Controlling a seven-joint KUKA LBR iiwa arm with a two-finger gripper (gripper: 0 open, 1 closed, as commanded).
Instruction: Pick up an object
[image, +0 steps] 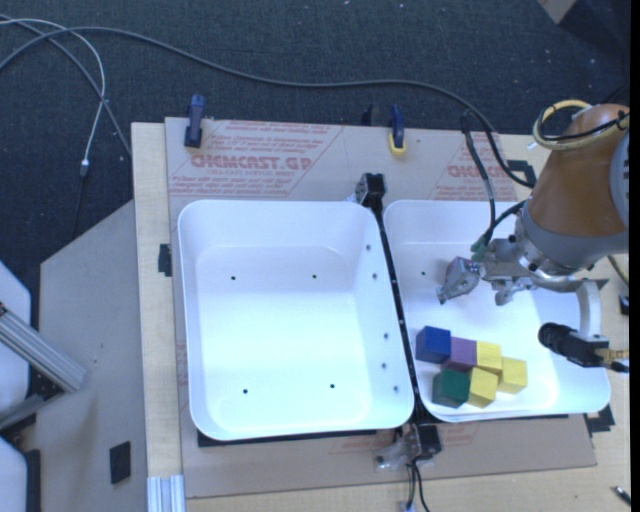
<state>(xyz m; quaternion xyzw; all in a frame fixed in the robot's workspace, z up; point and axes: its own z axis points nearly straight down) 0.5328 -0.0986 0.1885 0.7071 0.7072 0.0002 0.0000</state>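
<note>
The arm (580, 190) has a broad orange band above a grey wrist. Black cables loop along it. Its claw (462, 280) is grey metal, with 2 short, angular fingers.

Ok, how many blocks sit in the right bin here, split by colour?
Blue block: 1
Purple block: 1
Green block: 1
Yellow blocks: 3
Total: 6, clustered in the right bin.
</note>
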